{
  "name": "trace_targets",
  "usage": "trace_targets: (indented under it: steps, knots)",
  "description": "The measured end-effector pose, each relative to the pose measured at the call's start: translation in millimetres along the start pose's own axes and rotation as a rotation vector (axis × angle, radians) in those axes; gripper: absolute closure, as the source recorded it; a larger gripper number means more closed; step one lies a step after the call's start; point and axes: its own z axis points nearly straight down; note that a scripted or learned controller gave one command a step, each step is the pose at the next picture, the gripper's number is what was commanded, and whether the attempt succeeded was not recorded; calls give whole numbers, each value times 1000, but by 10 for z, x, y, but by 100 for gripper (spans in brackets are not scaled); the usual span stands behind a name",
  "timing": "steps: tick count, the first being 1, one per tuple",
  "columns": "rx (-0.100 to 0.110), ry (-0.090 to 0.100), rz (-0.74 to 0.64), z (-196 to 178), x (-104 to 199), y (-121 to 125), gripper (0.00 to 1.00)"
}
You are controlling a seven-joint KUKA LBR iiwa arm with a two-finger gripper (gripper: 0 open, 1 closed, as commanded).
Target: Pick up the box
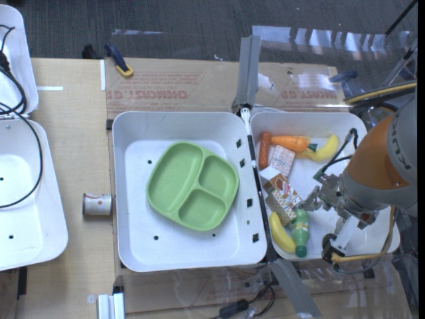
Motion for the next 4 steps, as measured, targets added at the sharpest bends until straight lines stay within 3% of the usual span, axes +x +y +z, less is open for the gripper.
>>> trace_targets:
  steps: [1,2,3,4]
  knots:
    - [-1,-2,333,-2,365,196,0]
    - [6,-8,331,-53,351,192,100]
    - [-4,-2,648,-1013,1317,609,100]
    - [-4,-3,649,-1007,1316,607,0]
